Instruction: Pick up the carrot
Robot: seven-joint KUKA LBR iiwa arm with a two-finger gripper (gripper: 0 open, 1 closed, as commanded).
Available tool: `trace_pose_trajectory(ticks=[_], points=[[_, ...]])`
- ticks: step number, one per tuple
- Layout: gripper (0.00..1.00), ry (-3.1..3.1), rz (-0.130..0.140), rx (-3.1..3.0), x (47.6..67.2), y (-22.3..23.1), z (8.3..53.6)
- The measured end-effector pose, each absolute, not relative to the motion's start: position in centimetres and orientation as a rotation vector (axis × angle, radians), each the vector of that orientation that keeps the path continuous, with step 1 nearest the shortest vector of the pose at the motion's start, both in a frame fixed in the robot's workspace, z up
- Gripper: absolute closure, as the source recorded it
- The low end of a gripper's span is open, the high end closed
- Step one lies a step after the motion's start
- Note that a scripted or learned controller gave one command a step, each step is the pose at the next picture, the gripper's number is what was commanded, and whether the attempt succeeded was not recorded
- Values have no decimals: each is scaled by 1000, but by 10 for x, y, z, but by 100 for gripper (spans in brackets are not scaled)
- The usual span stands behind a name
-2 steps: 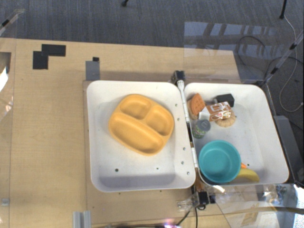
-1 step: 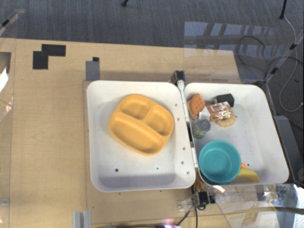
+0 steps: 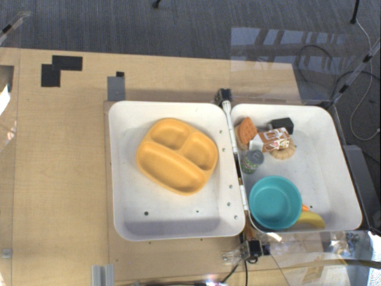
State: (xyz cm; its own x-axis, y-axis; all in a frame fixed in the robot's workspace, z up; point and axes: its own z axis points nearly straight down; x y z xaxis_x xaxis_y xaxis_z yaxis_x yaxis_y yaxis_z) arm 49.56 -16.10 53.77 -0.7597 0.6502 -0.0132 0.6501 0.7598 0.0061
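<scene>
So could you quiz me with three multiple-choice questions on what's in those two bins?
1. Where is the yellow divided plate?
A. left bin
B. right bin
C. on the bench

2. What colour is the bowl?
A. red
B. teal
C. white

3. How does the bowl stand?
A. upside down
B. on its side
C. upright, mouth up

Answers: 1 A, it lies alone in the left bin. 2 B, it is teal, near the right bin's front edge. 3 C, its hollow inside faces the camera.
</scene>
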Motion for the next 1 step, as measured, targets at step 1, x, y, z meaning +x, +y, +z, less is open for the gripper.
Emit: trace_pose_trajectory(ticks=[1], points=[[0,2933,2,1084,496,-161,538]])
